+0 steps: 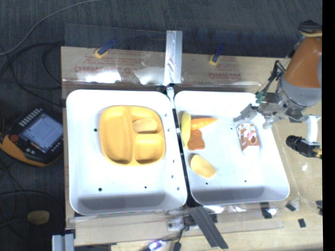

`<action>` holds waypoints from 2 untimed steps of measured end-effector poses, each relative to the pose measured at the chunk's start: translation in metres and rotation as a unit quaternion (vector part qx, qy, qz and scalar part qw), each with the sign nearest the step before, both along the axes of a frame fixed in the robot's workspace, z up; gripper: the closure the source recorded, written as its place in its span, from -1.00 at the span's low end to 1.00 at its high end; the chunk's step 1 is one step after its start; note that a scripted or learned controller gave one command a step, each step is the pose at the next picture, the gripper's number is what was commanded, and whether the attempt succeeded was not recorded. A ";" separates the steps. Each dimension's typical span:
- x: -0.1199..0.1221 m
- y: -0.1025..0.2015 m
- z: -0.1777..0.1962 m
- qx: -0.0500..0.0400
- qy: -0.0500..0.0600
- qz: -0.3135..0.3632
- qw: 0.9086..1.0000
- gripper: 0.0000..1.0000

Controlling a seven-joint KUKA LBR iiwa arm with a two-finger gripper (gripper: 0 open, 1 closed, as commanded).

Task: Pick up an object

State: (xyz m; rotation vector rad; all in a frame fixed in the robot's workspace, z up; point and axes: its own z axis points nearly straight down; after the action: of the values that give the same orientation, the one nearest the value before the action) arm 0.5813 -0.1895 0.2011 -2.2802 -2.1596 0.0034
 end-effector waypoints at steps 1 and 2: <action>0.022 -0.020 -0.105 0.002 -0.004 0.050 0.999 -1.00; 0.021 -0.021 -0.096 0.001 -0.004 0.050 0.999 1.00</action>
State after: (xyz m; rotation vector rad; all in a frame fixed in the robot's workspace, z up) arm 0.6027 -0.2103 0.1053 -2.1717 -2.2729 -0.0077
